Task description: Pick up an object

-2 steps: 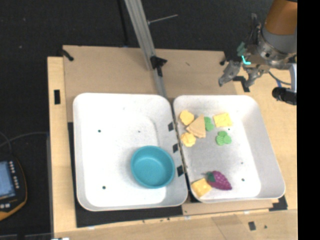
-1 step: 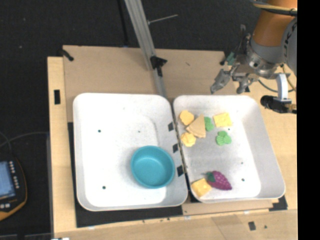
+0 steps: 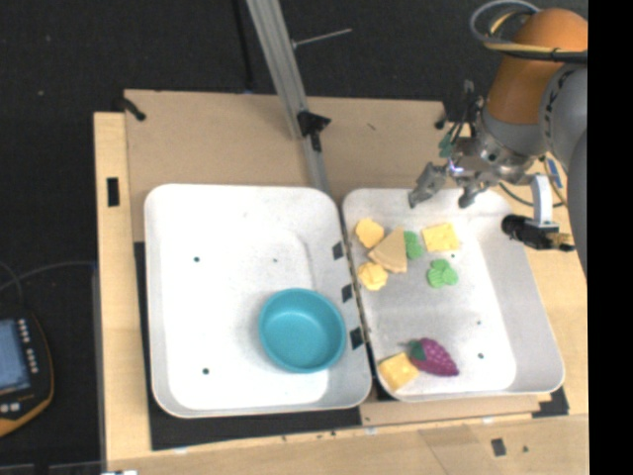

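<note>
We judge the approach in hand: gripper (image 3: 441,190), fingers spread wide, holding nothing, must descend onto the near yellow block (image 3: 440,237).

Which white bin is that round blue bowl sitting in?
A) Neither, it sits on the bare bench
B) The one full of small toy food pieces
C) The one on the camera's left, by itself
C: the round blue bowl rests in the left shallow white bin, while the small yellow, green and purple toy food pieces lie in the right white bin.
</note>
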Available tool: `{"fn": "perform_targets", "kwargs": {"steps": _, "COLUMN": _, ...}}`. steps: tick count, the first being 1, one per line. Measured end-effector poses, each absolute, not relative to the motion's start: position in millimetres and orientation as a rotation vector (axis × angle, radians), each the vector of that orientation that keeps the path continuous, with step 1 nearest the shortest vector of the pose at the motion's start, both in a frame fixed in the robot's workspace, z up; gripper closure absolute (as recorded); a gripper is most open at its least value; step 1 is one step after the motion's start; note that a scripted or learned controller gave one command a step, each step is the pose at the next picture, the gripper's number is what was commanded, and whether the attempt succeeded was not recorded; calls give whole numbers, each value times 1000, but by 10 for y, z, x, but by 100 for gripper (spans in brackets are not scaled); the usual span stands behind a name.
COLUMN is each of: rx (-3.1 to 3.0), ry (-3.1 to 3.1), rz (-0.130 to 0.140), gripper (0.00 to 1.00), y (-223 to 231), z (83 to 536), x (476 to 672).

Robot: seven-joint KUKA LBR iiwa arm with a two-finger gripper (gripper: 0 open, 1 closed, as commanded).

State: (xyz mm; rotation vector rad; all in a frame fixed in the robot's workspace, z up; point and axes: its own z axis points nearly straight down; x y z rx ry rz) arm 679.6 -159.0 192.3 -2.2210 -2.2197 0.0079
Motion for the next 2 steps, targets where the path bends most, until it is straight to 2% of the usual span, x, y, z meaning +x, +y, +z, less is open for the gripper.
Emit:
{"fn": "perform_targets", "kwargs": {"steps": 1, "rx": -2222, "ry": -2221, "rz": 6, "gripper": 0, "y": -1596, "z": 1503, "x": 6797}}
{"fn": "perform_targets", "kwargs": {"steps": 2, "rx": -2226, "ry": -2227, "rz": 0, "gripper": 100, "y": -1607, "z": 1653, "x": 6814}}
